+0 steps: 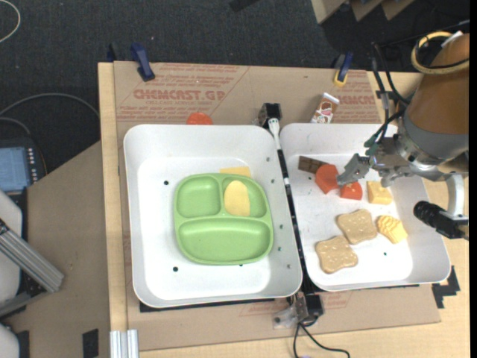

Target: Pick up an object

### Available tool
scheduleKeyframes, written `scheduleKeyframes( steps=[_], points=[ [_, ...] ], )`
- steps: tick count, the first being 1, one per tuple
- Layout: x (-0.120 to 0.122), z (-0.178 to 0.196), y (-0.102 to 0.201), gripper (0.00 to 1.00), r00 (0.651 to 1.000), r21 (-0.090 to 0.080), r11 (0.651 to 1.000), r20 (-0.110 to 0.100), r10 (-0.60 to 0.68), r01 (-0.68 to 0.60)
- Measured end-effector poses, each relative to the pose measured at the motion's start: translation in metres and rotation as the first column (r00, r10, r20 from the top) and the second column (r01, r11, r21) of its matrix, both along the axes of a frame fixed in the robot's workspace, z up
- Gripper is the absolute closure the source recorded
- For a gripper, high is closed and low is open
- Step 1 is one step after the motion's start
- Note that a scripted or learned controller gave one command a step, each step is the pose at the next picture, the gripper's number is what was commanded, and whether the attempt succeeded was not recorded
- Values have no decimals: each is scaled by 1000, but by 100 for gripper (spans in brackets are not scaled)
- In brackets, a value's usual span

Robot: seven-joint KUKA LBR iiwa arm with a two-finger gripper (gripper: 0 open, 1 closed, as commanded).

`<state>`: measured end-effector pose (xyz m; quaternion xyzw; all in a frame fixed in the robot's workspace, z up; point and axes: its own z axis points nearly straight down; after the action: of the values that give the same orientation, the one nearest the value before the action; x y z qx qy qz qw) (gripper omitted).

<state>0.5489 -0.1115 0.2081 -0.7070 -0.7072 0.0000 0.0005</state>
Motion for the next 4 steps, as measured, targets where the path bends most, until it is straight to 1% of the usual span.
scheduleKeyframes(
  steps=[1, 2, 3, 4],
  points=[
    [-9, -128, -57, 0, 1000, -1, 1000, -7, -6, 6],
    [90, -122, -58, 0, 1000, -4, 1000, 10, 4, -4],
    [31, -124, -38, 0, 1000, 2, 1000, -6, -2, 2],
    [-13, -124, -62, 0, 1000, 0, 1000, -5, -4, 4]
  ],
)
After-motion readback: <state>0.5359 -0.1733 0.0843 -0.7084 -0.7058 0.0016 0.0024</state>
